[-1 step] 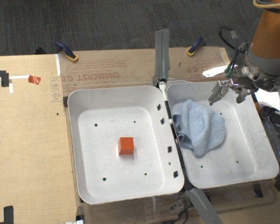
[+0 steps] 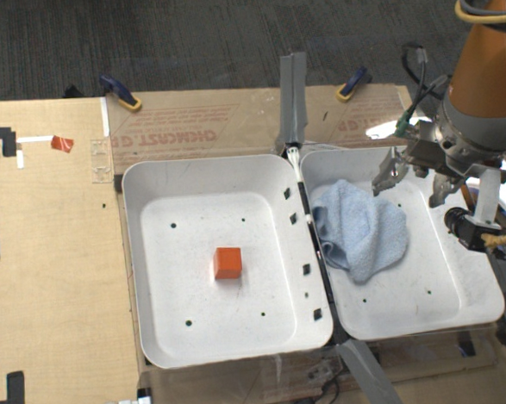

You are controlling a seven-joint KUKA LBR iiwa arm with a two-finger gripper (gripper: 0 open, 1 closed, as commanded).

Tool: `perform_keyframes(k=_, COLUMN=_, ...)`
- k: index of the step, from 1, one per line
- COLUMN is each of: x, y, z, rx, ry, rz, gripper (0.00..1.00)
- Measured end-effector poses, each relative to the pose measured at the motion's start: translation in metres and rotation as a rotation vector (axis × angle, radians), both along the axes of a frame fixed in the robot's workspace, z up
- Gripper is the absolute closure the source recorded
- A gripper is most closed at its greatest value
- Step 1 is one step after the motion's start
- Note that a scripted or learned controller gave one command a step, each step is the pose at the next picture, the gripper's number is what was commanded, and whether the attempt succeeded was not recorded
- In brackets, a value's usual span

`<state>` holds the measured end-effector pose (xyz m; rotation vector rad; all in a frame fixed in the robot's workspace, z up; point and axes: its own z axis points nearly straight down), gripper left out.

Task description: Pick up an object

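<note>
Gripper (image 2: 414, 181) hangs over the upper right part of the right bin (image 2: 468, 307), its two fingers spread apart with nothing between them; one dark fingertip (image 2: 383, 182) points toward the cloth, the other sits near the bin's right side. Just left of that tip lies a crumpled light blue cloth (image 2: 363, 230), bunched against the bin's left wall, close to the finger but apart from it. Above the gripper the arm's grey wrist and orange band (image 2: 483, 51) lean in from the right. Across the divider, the left bin (image 2: 158, 333) holds a small orange-red block (image 2: 228, 263) near its middle, well apart from the gripper. Both bins rest on a cardboard sheet (image 2: 196, 127), held by blue and yellow clamps (image 2: 121, 91) at its far edge
</note>
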<state>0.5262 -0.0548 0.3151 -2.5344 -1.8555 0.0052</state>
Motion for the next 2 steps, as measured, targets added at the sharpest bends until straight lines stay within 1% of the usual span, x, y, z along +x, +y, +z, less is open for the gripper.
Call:
perform_keyframes(k=1, x=-0.049, y=0.013, z=-0.010, rx=0.000, ry=0.002, rz=-0.233, gripper=0.00)
perform_keyframes(k=2, x=-0.048, y=0.031, z=0.017, rx=-0.002, ry=0.000, rz=-0.336, gripper=0.00)
